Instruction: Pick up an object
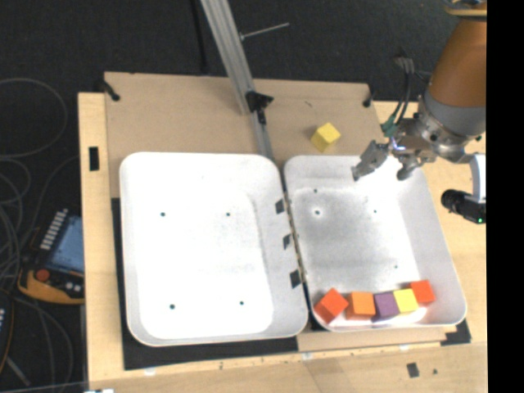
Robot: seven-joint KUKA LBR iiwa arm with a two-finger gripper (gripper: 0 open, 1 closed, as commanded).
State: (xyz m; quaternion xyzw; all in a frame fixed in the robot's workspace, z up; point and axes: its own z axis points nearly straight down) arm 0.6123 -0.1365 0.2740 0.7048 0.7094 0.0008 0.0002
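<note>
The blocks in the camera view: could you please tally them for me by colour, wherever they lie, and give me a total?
Orange blocks: 3, at and, all in the right bin
Purple block: 1, in the same row
Yellow blocks: 2, one in the row, one on the bench behind the bins
Total: 6

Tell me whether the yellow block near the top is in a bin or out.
Out. The yellow block lies on the brown board, beyond the far rim of the right bin, apart from the blocks inside.
</note>
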